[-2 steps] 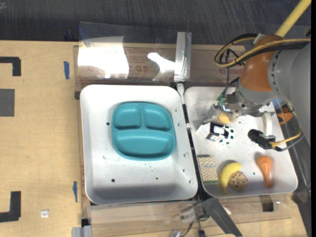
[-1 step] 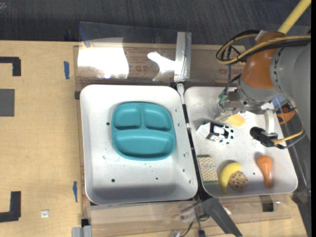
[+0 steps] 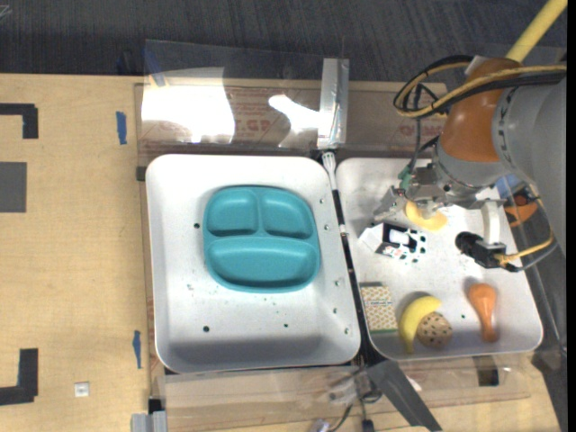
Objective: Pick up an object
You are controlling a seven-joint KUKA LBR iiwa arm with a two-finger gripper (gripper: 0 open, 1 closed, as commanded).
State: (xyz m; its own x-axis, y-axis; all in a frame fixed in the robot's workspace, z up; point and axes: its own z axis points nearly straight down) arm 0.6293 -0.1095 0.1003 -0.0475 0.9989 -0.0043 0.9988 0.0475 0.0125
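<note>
Bench (image 3: pixel 63 241) of pale wood carries two shallow white bins side by side. In the camera view, the left bin (image 3: pixel 171 313) holds one teal plate (image 3: pixel 261 238) with three compartments, lying flat around the middle of this bin and a little toward its far edge. The grey arm (image 3: pixel 531 124) with the orange band (image 3: pixel 470 129) comes in over the far right corner of the right bin (image 3: pixel 450 277). The gripper (image 3: pixel 417 198) is low over the far part of this bin, toward its left edge. If it is open or closed I cannot tell, because the wrist covers it from above. A small yellow thing (image 3: pixel 427 216) lies directly under the gripper, at its near side; if the two touch is not clear. Just beside it, toward the left edge, a black and white card (image 3: pixel 396 238) lies flat. A small flat packet (image 3: pixel 374 306) lies at the near left corner. Next to the packet, along the near edge, there is a yellow fruit (image 3: pixel 410 318) and a brown dotted ball (image 3: pixel 435 331), touching one another. An orange carrot-shaped thing (image 3: pixel 484 306) lies near the near right corner, apart from the ball, with its thin end toward the near edge.
</note>
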